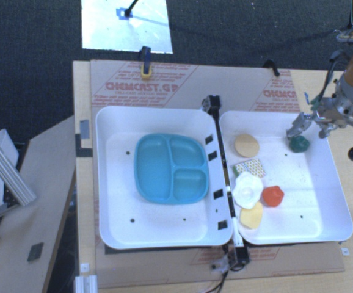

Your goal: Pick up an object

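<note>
Small dark-green rounded object [298, 143] sits in right white bin [323, 224], far corner. Two-finger gripper [311, 126] just above it; finger state, I cannot tell. I'd centre over it, descend straight, avoid bin wall.

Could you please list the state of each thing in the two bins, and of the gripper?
Blue divided plate: flat in the left bin, compartments bare.
Tan disc: lying flat in the right bin.
Green object: at the gripper, grip unclear.
White piece: resting against the yellow piece.
Red-orange object: beside the white piece.
Checkered piece: flat.
</note>
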{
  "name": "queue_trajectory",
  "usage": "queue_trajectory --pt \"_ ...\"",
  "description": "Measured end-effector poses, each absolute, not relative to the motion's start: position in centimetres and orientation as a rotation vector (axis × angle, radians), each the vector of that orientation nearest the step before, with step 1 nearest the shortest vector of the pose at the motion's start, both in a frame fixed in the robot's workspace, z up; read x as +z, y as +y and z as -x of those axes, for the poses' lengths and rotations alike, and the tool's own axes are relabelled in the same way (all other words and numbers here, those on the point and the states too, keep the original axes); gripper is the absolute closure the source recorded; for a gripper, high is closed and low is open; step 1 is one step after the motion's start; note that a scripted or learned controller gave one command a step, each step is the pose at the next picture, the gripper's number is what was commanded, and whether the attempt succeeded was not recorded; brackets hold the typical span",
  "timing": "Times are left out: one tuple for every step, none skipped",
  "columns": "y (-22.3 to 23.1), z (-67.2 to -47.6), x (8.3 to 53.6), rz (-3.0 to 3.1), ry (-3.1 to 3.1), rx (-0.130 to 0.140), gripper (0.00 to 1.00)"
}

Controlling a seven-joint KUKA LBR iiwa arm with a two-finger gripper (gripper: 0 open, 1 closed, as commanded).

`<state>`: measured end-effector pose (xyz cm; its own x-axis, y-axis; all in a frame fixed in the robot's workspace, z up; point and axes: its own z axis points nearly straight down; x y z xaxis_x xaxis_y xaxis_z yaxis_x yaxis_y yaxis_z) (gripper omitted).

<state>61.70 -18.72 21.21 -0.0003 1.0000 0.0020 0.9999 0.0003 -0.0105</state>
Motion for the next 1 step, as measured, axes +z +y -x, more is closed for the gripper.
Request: queue_trajectory --pt "-18.67 -61.98 21.97 2.219 -2.226 -0.001 0.0"
